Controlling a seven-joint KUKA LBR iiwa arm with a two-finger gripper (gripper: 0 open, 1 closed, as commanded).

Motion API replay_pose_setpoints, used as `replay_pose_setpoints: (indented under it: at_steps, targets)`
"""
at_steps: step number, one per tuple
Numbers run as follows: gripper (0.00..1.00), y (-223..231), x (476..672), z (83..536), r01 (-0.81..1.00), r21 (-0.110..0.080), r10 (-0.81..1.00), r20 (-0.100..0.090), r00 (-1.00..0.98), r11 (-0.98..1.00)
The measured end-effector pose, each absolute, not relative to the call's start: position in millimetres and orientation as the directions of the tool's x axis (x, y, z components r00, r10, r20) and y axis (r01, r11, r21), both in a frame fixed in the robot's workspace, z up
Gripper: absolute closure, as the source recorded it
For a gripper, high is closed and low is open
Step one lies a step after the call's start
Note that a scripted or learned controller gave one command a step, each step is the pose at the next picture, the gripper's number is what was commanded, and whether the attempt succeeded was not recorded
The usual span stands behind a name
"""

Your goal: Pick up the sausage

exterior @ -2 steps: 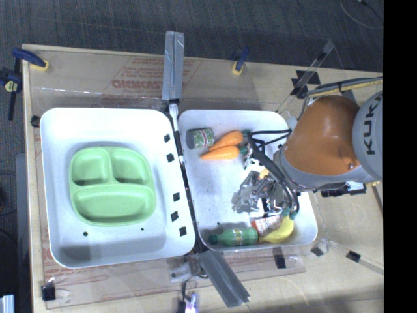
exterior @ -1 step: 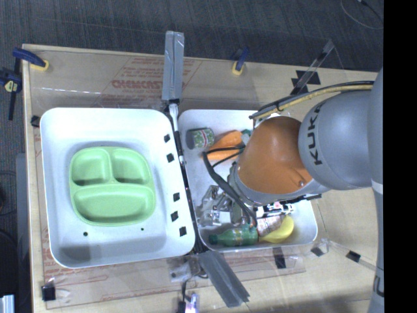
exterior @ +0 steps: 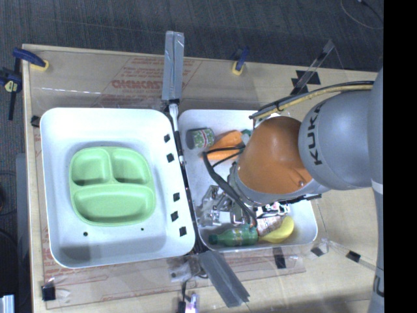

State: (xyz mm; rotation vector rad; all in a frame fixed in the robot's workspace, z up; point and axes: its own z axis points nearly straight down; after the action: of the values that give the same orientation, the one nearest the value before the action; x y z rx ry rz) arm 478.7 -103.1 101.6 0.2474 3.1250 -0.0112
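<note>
You're looking down on the bench (exterior: 98, 77) now, two white bins side by side. In the left bin (exterior: 55, 175) a green divided plate (exterior: 112, 186) lies flat, near the middle. The arm (exterior: 339, 135) comes in from the right and covers much of the right bin (exterior: 195, 119), its orange band (exterior: 273, 155) over the bin's centre. Below that band, the gripper (exterior: 218, 208) is down low in the bin's near-left part, just above a green bottle (exterior: 234, 236) lying on its side along the near wall. Whether the gripper is spread or closed, you can't tell: it's a tangle of metal from here. A banana (exterior: 283, 230) sits right of the bottle. Up at the far-left corner there's a small green can (exterior: 201, 137) with a carrot (exterior: 225, 142) beside it. Where the sausage lies, you can't tell; possibly it's that darker strip along the carrot's near edge.
</note>
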Motion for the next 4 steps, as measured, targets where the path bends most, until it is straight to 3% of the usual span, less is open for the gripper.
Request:
replay_pose_setpoints:
  at_steps: [1,2,3,4]
  targets:
    - [0.0,-106.8,529.1,90.3,-0.095,-0.012,-0.095,0.024,-0.995,0.995]
    - [0.0,-111.3,575.9,174.2,0.036,0.0,0.036,-0.002,-0.999,0.999]
    - [0.0,-165.9,531.9,200.0,0.082,-0.001,0.082,0.0,-0.997,0.997]
    - [0.0,-200.3,518.3,94.9,0.067,0.0,0.067,-0.002,-0.998,0.998]
